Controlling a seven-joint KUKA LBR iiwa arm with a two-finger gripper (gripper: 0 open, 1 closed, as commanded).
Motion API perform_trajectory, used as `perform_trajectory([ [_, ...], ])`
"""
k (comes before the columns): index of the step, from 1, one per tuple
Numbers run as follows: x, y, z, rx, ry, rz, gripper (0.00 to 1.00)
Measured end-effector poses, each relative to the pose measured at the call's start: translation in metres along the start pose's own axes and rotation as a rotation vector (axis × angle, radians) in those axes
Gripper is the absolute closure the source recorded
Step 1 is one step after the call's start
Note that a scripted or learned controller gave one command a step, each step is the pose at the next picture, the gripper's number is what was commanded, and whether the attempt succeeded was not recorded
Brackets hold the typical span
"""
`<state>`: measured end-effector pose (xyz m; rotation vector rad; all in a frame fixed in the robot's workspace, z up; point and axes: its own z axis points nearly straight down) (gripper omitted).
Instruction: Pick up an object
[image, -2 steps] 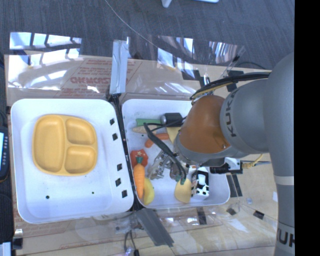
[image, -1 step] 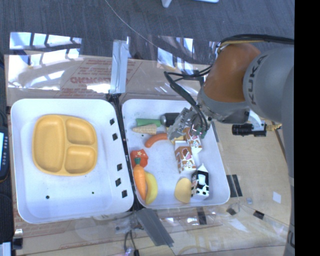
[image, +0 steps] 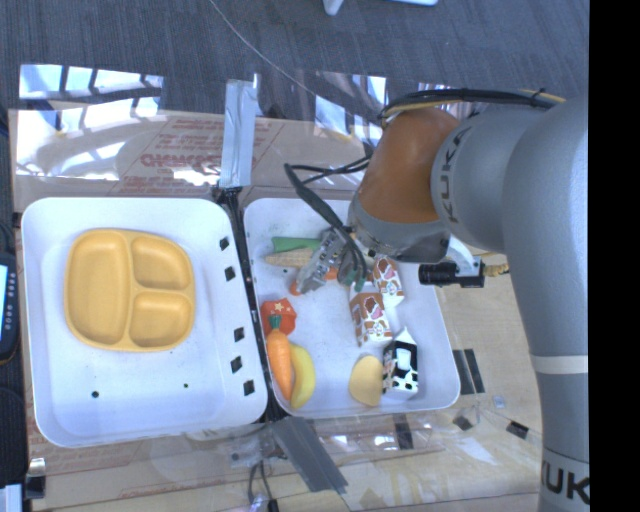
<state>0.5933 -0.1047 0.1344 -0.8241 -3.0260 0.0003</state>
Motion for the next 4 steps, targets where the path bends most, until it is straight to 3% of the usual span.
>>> perform_trajectory([
  [1,-0.025,0.043,-0.156,-0.009,-0.019,0.087,1.0],
  [2,-0.052,-0.039,-0.009,0.001,0.0,-0.363,1.0],
  [3,-0.07,-0.023,-0.14,-0.004,-0.016,-0.005,1.0],
  [4,-0.017,-0.035,-0.049,0.0,-0.002,-0.368,1.0],
])
